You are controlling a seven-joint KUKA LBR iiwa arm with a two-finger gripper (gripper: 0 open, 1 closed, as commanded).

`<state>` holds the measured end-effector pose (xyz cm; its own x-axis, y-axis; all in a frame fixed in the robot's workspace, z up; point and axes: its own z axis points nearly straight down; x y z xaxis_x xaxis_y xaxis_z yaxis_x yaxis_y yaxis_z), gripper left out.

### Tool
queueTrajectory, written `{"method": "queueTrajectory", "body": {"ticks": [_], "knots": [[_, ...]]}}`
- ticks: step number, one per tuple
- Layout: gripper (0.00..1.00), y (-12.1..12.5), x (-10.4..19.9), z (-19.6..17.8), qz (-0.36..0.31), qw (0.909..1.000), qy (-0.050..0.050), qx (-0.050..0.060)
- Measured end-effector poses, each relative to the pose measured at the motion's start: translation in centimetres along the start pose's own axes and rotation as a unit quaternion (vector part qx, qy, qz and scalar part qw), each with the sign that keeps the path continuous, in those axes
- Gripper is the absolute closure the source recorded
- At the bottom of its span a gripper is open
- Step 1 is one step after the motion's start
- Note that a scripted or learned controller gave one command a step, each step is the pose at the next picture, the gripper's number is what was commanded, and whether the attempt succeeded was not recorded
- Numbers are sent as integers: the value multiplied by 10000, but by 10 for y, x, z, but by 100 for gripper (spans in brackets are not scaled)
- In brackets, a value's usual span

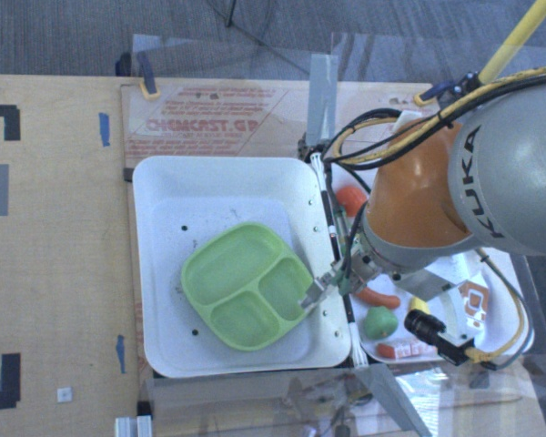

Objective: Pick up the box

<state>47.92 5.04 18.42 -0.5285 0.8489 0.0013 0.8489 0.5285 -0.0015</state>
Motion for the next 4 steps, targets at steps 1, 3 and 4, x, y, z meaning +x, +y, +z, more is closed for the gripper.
{"method": "queueTrajectory", "body": {"ticks": [1, 3, 4], "knots": [[0, 0, 0, 0, 0, 10000, 0, 0], [100, 26, 30, 0, -540, 9985, -14, -16], [0, 26, 30, 0, -539, 9985, -14, -17]]}}
